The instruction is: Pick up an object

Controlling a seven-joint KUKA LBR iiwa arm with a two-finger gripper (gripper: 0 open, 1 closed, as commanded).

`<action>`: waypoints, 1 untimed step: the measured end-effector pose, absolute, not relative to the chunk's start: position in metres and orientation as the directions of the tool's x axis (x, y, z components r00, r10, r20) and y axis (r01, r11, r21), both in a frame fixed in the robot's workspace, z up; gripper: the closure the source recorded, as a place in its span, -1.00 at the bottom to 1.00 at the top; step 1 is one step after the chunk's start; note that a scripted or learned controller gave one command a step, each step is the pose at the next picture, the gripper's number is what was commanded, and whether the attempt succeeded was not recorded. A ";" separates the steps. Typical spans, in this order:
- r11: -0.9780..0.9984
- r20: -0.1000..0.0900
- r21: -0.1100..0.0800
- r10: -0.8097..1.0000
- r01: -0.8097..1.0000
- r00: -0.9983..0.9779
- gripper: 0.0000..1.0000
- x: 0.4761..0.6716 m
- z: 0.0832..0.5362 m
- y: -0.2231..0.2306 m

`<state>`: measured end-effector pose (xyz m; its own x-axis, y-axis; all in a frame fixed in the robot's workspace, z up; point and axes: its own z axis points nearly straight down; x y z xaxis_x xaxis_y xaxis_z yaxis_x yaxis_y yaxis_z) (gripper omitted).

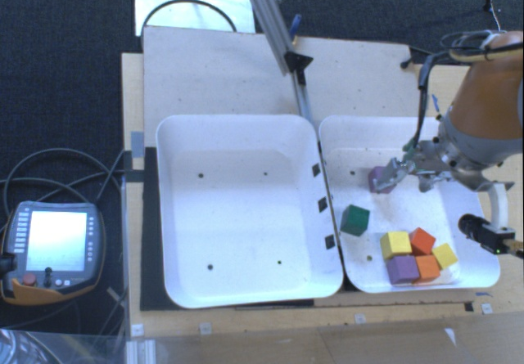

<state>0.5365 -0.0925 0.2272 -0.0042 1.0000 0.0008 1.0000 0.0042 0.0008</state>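
In the right bin (360,132) a small mauve block (377,180) lies near the left wall, about mid-depth. My gripper (394,173) reaches in from the right, and its tip sits right against the block's right side. The grey arm with its orange band (490,105) hangs over the bin's right edge. A green cube (355,220) rests below and left of the mauve block. At the bin's front right sits a cluster: a yellow cube (397,244), an orange cube (422,240), a purple cube (402,269), another orange cube (427,267) and a small yellow cube (444,255).
The left bin (237,207) stands beside the right one, with a shared ridge (323,199) between them. A slanted metal rod (270,11) crosses the bench at the back. A teach pendant (51,252) lies on the floor to the left.
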 end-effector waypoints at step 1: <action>0.003 0.001 0.002 1.000 1.000 -0.003 -1.00 0.537 0.227 -0.093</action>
<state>0.5366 -0.0927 0.2274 -0.0034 1.0000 0.0006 1.0000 0.0034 0.0018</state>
